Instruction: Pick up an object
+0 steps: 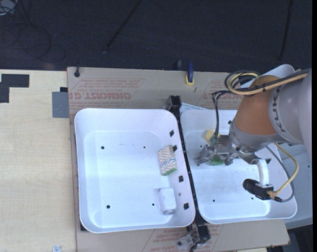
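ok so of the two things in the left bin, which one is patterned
The patterned block, lying by the left bin's right wall, farther from the camera. The other, the plain white block, lies nearer the camera.

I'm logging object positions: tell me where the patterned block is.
The patterned block lies in the left bin, near its right wall, just above a small white object.

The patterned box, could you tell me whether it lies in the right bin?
No, the patterned box lies in the left bin, near its right wall.
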You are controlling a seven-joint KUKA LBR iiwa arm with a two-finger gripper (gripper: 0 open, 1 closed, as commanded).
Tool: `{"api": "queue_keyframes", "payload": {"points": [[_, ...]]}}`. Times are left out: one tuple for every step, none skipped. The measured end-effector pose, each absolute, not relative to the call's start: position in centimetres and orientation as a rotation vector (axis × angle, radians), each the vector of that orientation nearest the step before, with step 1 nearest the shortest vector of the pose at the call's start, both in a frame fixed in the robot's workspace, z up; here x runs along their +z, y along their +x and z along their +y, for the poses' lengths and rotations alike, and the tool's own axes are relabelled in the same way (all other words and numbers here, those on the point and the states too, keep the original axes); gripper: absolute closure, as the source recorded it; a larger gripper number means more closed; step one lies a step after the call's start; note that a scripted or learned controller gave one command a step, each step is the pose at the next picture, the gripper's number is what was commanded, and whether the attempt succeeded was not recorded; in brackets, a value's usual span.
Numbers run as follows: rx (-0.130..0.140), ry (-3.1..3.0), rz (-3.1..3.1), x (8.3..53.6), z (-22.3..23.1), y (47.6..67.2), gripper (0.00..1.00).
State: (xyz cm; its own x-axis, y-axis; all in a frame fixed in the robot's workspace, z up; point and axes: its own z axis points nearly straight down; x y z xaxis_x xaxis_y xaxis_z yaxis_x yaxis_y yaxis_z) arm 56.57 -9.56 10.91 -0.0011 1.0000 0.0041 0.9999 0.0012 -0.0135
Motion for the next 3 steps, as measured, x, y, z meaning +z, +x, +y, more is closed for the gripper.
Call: {"api": "queue_keyframes", "payload": {"points": [[0.000, -2.226, -2.222, 15.7, -13.8, 59.3, 0.00], [0.002, -2.214, -2.222, 15.1, -9.4, 59.0, 0.00], [0.007, -2.219, -2.214, 13.6, -8.8, 55.5, 0.00]]}}
